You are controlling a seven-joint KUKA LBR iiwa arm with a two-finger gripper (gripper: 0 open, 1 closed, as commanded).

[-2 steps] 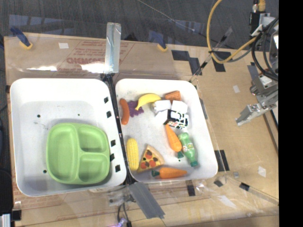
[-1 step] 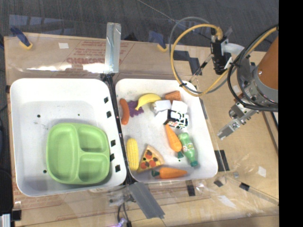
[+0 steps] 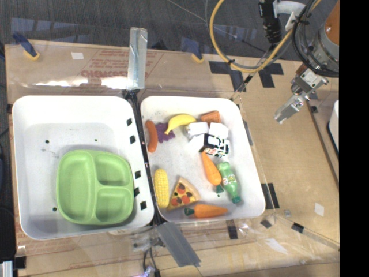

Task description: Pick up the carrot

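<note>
Along the near wall of the right bin (image 3: 249,154), a carrot (image 3: 207,211) is lying on its side, its green end pointing left and nearly touching a pizza slice toy (image 3: 183,194). Just left of the slice, a corn cob (image 3: 161,187) is resting lengthwise against the bin's left wall. A green bottle (image 3: 229,182) is lying tilted just right of centre, and a second carrot (image 3: 210,168) is lying beside it, touching its left side and angled toward the far left. Further back, a black-and-white carton (image 3: 217,144) is sitting near the middle, with a small white block (image 3: 196,130) and an orange-brown piece (image 3: 210,117) beyond it. A banana (image 3: 180,121) is curving across the far part of the bin, with something purple (image 3: 166,136) under its left end. A reddish sausage (image 3: 151,135) is lying along the left wall.

In the left bin (image 3: 34,114), a green divided plate (image 3: 95,186) is occupying the near half, lying flat.

A strip of grey tape (image 3: 138,58) is standing out on the bench beyond the join between the bins.

The gripper (image 3: 294,105) is hanging over the bare bench to the right of the right bin, well apart from both carrots and level with the bin's far edge. Nothing is showing between its fingers; whether they are spread or closed cannot be told from this view. Cables (image 3: 242,16) are looping above the far right of the bench.
</note>
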